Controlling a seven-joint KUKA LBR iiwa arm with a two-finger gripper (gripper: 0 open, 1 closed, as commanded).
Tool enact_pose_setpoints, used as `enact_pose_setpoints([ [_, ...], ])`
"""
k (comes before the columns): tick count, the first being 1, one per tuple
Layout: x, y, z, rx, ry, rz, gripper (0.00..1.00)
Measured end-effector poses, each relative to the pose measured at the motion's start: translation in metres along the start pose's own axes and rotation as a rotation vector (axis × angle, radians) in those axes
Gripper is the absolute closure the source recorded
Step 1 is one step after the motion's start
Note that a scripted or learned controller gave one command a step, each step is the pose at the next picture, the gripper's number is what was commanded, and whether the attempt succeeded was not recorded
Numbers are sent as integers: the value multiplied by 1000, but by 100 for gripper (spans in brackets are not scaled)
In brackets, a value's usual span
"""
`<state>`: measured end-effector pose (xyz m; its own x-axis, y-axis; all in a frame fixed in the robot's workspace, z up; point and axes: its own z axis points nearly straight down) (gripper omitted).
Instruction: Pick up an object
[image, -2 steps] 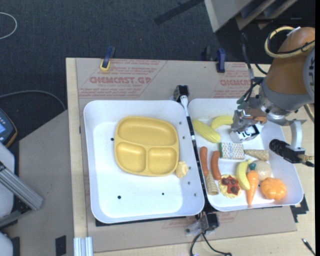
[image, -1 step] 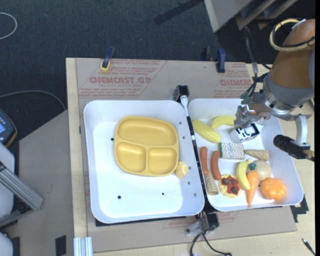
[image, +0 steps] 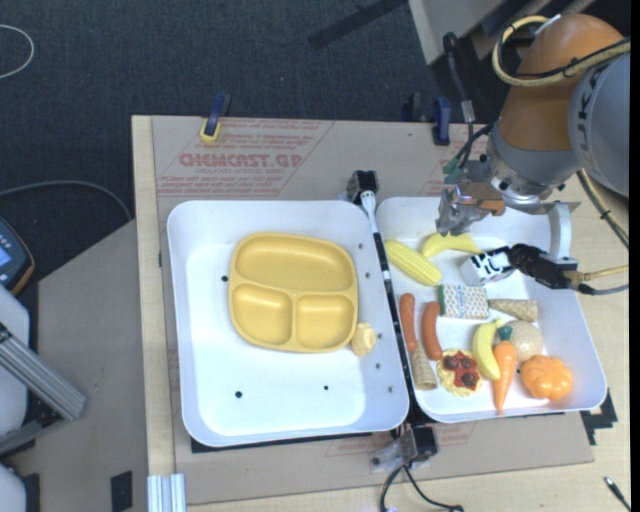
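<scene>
Small orange plastic pumpkin (image: 547, 377) sits up front, gripper (image: 457, 222) hovering over a yellow toy banana (image: 450, 243), can't tell finger state.

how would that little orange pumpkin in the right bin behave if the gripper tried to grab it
The pumpkin looks round and glossy, so it may slip from two fingers or roll when nudged. It looks like moulded toy food, so probably stiff and light. The carrot lies against it and the bin's wall is close, so a grab would likely jostle the carrot.
</scene>
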<state>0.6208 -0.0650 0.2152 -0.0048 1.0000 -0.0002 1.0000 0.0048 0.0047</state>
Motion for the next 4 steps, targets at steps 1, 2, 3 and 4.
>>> enact_pose_setpoints([
  [1, 13, 18, -13, -1, 0, 2, 100],
  [2, 16, 4, -1, 9, 1, 6, 100],
  [3, 2, 6, -3, 3, -1, 6, 100],
  [4, 5, 0, -4, 7, 0, 5, 100],
])
